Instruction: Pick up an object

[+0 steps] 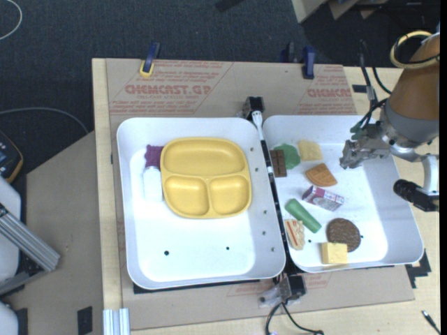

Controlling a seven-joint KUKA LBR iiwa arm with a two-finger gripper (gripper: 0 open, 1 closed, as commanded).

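Our gripper (351,155), jaw state unreadable, hovers over the right bin (398,218) near the worktop's right edge. Nearest candidate: orange wedge (320,174) beside it, loose, reachable from above.

Looked down at a slant from above the bench, far enough back to take in both bins (133,187), gripper (349,158) toward frame's right.

Purple item (153,155) half under yellow tray (206,176); arm (418,96) cut off at right edge.
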